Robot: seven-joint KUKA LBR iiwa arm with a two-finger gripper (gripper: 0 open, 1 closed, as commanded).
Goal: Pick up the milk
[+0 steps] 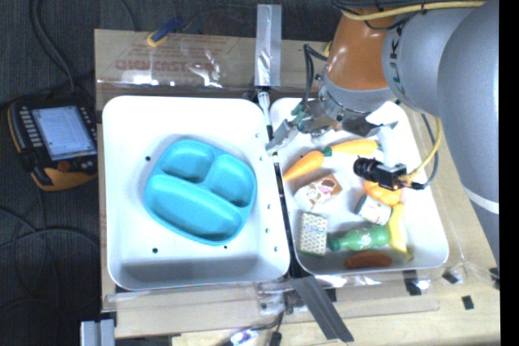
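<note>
Partial white letters "KU" on grey arm (422, 53) housing, just right of orange band above gripper (312, 119). Red print on cardboard sheet (174, 61) far left of gripper: too blurred to read. Pendant screen (58, 132): illegible.

right bin (434, 251): crowded (food packed close) | left bin (122, 255): open margins around blue tray (200, 189)

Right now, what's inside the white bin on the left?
The left bin holds one blue divided tray with three hollows, lying in the middle. Whatever is under the tray is covered, so I can't tell.
</note>
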